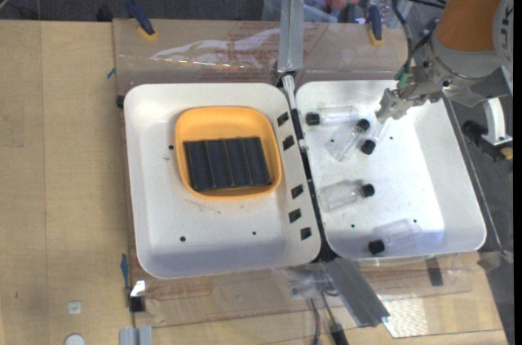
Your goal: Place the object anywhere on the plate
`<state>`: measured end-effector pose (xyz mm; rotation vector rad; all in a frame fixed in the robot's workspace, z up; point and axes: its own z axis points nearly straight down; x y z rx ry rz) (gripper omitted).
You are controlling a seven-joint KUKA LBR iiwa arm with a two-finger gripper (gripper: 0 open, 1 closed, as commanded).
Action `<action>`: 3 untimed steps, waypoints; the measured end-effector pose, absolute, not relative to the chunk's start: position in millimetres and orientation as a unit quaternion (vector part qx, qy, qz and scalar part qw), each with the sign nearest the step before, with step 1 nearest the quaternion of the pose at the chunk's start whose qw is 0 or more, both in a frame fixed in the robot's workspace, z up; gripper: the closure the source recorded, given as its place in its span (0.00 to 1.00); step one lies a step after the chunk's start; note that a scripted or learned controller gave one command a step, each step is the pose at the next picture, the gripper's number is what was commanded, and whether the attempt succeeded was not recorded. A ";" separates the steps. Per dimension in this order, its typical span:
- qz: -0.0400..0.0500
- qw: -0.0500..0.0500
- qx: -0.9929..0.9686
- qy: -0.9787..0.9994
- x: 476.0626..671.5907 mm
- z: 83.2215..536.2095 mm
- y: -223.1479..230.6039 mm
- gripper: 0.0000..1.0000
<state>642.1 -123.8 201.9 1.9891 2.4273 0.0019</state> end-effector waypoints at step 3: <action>0.000 0.000 0.509 0.860 667.0 185.5 -66.5 1.00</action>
